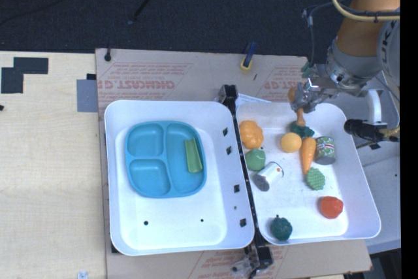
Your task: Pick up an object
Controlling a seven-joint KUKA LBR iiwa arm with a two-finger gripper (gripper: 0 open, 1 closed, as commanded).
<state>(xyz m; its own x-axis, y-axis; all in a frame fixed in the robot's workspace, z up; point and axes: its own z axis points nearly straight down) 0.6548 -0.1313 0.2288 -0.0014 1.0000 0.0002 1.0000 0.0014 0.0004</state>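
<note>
- We see the pick candidates all in the right bin (356,206): orange carrot (307,152), yellow ball (291,142), orange pumpkin-like piece (251,134), green round piece (255,158), white cup on its side (269,174), small can (324,149), green bumpy piece (316,178), red tomato-like piece (331,206), dark green piece (281,228).
- Pincer (305,100) sits over the right bin's far rim, above a small carrot-like piece with a dark green top (301,122) just below it.
- We cannot tell if the pincer is apart or together; nothing visibly between its tips.
- Arm (366,16) comes in from the right, orange band up high, wrist angled down and left toward the bin's far edge.
- Carrot, can and yellow ball crowd together near the far-right part; cup touches or nearly touches the green round piece.
- Open floor in the right bin: middle-near area between the cup, the dark green piece and the tomato-like piece.
- Left bin (124,219) holds a blue divided tray (150,166) with a green block (192,155) in its right compartment.
- Both bins rest on cardboard (163,78) on the worktop (46,180).
</note>
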